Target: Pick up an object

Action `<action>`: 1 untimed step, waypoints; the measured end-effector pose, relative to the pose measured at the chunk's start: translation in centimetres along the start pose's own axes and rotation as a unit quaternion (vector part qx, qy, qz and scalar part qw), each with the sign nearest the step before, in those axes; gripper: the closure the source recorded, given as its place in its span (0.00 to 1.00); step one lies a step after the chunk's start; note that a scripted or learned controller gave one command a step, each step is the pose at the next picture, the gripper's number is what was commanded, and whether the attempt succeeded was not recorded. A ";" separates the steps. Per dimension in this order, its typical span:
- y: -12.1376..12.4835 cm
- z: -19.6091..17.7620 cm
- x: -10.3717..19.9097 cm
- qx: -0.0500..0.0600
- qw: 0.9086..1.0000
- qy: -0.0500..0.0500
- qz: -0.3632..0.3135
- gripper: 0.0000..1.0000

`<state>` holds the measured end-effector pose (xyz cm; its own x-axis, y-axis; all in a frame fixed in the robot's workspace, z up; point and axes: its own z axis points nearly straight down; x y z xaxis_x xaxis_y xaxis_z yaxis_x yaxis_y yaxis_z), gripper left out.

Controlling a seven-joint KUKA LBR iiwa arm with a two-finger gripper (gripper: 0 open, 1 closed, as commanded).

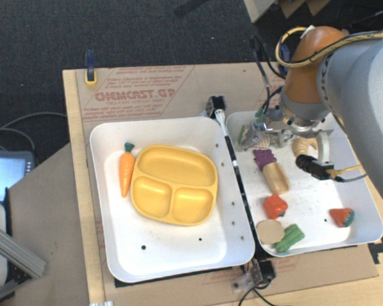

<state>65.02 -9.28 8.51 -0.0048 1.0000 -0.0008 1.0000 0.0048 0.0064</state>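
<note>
The right bin [364, 232] holds several toy foods: a purple piece [265, 157], a tan cylinder [276, 178], a red tomato [275, 206], a tan disc [270, 231], a green vegetable [289, 238], a red wedge [342, 217] and a cream piece [303, 147]. My gripper [261, 135] hangs low over the bin's far left corner, just above the purple piece. The wrist and its cables hide what lies under it.
The left bin [110, 207] holds a yellow divided plate [174, 184] and an orange carrot [125, 172] beside it. A black clamp [215, 105] sits at the far end of the rim between the bins. The grey arm [356, 78] covers the right bin's far right side.
</note>
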 end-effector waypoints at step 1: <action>-7.7 0.0 -3.5 0.007 1.000 0.001 0.005 0.00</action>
<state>57.37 -12.79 8.44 0.0047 1.0000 0.0012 1.0000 -0.0046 -0.0074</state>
